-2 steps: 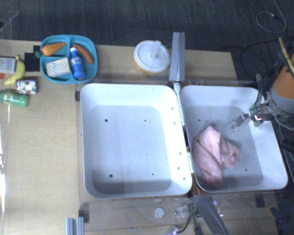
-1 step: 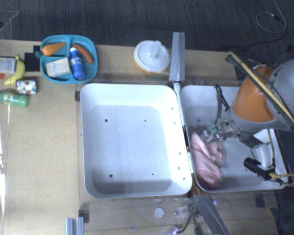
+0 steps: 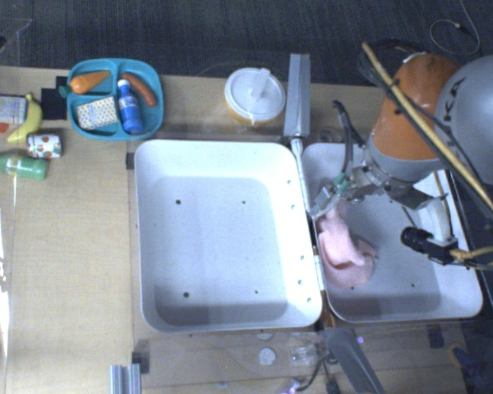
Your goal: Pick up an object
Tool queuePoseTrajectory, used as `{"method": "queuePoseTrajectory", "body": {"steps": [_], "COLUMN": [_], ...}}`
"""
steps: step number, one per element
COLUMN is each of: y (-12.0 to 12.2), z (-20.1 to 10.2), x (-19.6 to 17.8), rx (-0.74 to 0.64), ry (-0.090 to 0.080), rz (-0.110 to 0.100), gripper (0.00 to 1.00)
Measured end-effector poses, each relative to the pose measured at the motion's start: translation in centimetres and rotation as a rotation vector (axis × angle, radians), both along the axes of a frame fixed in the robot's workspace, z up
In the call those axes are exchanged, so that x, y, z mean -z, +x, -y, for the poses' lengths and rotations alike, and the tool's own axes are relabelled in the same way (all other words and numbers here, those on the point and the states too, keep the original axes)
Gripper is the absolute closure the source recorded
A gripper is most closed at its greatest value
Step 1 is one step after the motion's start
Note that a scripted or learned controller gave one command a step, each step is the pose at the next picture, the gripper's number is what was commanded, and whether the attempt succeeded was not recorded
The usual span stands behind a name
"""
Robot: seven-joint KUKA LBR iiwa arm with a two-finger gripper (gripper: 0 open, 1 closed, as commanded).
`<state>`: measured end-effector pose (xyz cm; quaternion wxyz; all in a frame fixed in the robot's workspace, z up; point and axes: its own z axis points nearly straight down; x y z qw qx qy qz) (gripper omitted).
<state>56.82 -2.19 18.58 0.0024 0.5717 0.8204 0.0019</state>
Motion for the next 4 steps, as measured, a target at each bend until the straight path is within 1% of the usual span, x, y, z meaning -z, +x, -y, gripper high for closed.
{"method": "queuePoseTrajectory", "body": {"steps": [1,2,3,4], "y": [-0.5,-8.1,-4.3,1.2], "z": [3.8,4.9,6.5,7.2], "x": [5.7,0.1,9.5,9.5], "rx": [0.023,0.096,0.022,0.049], "ry": [0.000,0.001,-0.001,-0.001], "rz": [-0.001,-0.004,0.012,0.010], "gripper": [0.00,0.00,0.00,0.00]}}
